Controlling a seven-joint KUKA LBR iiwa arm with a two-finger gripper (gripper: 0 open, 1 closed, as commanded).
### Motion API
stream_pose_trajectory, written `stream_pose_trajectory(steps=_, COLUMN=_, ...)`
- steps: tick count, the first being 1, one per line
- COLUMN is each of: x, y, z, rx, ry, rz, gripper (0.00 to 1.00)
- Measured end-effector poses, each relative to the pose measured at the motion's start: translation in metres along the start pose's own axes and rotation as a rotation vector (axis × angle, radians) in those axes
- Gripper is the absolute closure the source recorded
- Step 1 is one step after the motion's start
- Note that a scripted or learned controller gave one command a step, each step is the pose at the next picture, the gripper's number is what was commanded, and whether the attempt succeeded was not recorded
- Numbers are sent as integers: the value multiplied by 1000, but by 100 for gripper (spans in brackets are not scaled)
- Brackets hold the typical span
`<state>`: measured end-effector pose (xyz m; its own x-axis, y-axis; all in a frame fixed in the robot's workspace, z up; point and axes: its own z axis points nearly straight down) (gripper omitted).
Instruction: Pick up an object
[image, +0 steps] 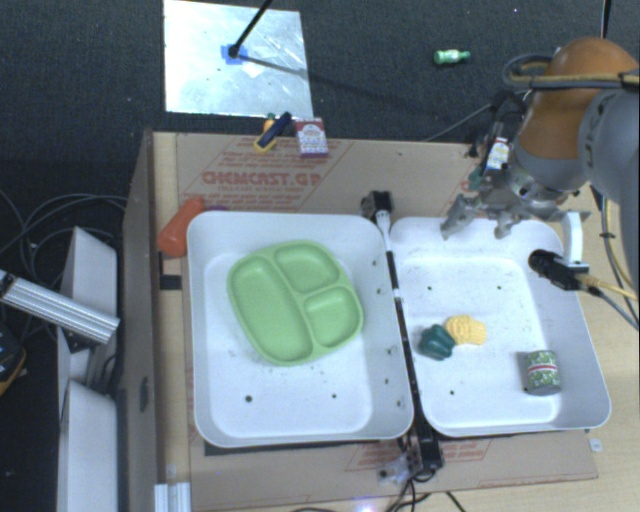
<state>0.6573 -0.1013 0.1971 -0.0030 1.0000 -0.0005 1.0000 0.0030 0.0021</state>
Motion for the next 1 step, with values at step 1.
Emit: stream_pose_trajectory(steps=1, x=-6, y=-57, z=33, rx=2, ry=0, rz=1, gripper=0)
